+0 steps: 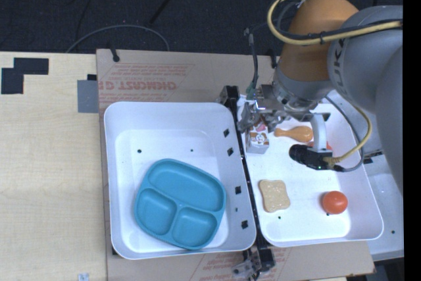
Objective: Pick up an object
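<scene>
You are working in the right bin (368, 224), with the gripper (258, 120) hanging low at its upper-left corner, close by the dividing wall. A small box (258, 139) is sitting right beneath the fingertips; whether it is actually between them, and how the gripper is set, I cannot tell from here. Centre over the box, keep off the wall, then lift slowly. The bread slice (274, 195) and tomato (335, 202) are lying well apart.

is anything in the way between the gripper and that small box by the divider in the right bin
Nothing visible stands between them. The gripper hangs right over the small box at the right bin's left wall; the toast slice, tomato and drumstick lie clear of it.
</scene>
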`<state>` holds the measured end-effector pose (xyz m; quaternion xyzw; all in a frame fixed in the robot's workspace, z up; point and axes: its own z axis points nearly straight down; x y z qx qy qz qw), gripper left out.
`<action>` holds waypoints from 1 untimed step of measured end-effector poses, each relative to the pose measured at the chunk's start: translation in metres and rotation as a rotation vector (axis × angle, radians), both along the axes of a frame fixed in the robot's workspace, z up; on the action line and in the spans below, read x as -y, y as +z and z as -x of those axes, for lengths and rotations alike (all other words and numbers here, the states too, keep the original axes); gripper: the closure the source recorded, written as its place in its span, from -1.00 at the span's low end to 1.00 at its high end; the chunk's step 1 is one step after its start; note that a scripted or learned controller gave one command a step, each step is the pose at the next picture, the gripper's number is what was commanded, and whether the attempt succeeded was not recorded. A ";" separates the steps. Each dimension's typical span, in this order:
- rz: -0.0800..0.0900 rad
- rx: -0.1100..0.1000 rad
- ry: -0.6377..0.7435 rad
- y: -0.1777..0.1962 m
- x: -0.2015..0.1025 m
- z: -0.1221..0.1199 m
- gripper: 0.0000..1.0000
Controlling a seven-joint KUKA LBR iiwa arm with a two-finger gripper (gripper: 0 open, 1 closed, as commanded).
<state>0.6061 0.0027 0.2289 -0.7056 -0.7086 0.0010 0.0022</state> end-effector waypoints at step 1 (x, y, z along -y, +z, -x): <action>0.000 0.001 0.001 0.008 -0.051 0.001 1.00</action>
